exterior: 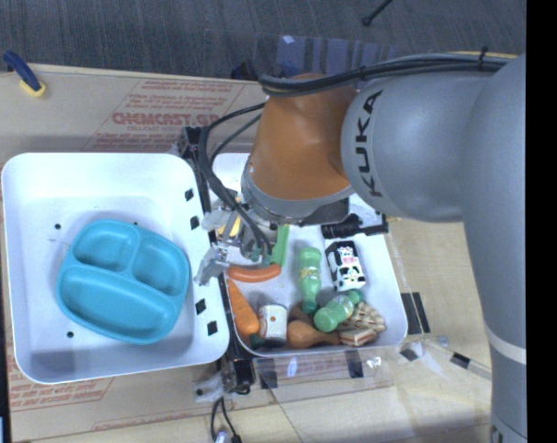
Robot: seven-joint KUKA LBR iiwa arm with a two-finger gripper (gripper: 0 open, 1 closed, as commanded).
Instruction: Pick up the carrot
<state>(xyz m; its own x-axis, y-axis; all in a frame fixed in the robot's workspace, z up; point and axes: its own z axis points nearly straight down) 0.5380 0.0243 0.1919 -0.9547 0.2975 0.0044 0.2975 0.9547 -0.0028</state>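
Observation:
The carrot (243, 308) is an orange tapered piece lying along the left wall of the right bin (394, 295), its tip pointing toward the bin's front corner. My gripper (221, 257) hangs over the bin's left wall, just above and to the left of the carrot's upper end. A red-orange sausage (256, 271) lies right beside the gripper, between it and the carrot. The arm's orange band and grey wrist cover the back half of the right bin. Nothing shows as held.
The right bin also holds a green bottle (309, 276), a cow-patterned carton (346, 266), a small can (273, 321), a brown piece (302, 333), a waffle (363, 320) and a green stick (282, 241). A blue divided plate (121, 281) lies in the left bin (38, 183).

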